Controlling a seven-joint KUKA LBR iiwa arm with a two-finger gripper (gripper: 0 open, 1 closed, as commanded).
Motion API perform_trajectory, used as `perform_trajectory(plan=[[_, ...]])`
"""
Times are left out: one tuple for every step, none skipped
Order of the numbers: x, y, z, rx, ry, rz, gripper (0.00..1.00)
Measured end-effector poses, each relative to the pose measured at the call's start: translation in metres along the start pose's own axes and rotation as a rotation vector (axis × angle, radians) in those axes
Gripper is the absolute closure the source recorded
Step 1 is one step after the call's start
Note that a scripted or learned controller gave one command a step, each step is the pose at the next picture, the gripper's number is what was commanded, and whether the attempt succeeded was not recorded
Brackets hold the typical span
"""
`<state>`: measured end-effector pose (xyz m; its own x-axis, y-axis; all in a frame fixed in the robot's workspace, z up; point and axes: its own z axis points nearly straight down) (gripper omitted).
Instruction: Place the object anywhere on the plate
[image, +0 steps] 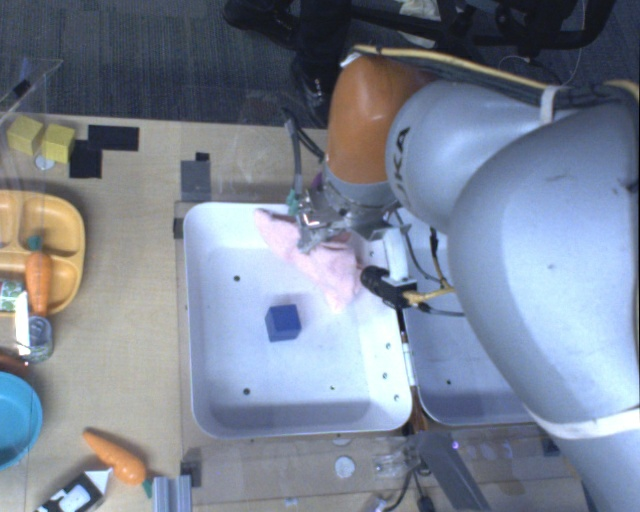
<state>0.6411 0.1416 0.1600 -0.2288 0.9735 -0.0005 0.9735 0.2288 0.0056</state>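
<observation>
- Reaching into the left shallow white bin (215, 400) from the right, the grey arm with its orange band (365, 110) puts the two-finger gripper (318, 228) right at the upper end of a pale pink, soft-looking plate shape (335, 270) near the bin's back right corner.
- We cannot tell whether the jaws are apart or together, because the wrist hides them from above.
- We see the small dark blue cube (283, 322), which we take to be the object, resting on the bin floor, apart from the pink plate and down-left of it, with nothing gripping it.
- We judge the task not yet done: the cube lies off the plate.
- To do this step well, we would lift the gripper clear of the plate without dragging it, come straight down over the cube, and close across 2 flat opposite faces so it cannot twist out.
- We would then release low over the plate's middle, since a drop from height could bounce the cube off.
- Counting: 2 white bins, 1 blue cube, 1 pink plate.
- Outside the bins we count 2 orange carrots (116, 457), 2 yellow blocks (42, 140), 1 yellow divided tray (60, 225) and 1 blue dish (15, 420).
</observation>
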Motion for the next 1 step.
perform_trajectory(plan=[[0.0559,-0.0064,0.0634,-0.006,0.002,-0.114,1.0]])
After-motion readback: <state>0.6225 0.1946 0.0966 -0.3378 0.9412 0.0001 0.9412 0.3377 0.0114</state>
